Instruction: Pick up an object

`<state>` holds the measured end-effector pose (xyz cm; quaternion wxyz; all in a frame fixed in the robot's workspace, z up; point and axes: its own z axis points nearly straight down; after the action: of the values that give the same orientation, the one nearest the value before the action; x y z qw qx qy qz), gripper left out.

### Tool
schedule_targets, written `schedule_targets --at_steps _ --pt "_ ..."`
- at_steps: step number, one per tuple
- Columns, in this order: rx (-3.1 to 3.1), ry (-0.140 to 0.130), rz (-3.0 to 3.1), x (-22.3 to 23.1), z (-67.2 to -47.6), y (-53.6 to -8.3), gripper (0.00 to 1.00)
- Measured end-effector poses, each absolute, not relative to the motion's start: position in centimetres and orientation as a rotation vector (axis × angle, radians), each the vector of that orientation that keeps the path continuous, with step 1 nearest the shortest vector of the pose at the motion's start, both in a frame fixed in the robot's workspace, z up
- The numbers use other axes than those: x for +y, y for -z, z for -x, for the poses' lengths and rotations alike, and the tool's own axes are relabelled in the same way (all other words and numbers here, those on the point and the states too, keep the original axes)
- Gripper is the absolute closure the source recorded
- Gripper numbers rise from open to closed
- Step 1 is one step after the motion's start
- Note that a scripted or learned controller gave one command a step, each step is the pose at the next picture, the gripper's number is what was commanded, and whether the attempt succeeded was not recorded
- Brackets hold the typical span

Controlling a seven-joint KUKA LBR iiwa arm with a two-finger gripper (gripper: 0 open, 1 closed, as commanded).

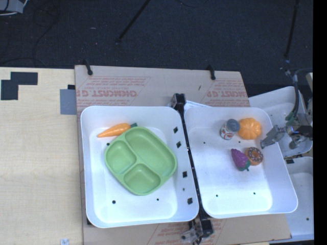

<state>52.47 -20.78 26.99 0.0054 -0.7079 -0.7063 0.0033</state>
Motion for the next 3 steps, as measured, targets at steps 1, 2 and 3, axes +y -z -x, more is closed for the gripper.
schedule_targets --at_steps 1,2,3 --pt "-2.221 -0.002 2.221 -20.8 -52.7 -27.5 0.00" --pt "-2.217 -0.005 2.217 -20.6 -52.9 -23.2 0.00" --pt "-2.216 -0.005 2.218 -20.9 -53.7 -17.7 0.00"
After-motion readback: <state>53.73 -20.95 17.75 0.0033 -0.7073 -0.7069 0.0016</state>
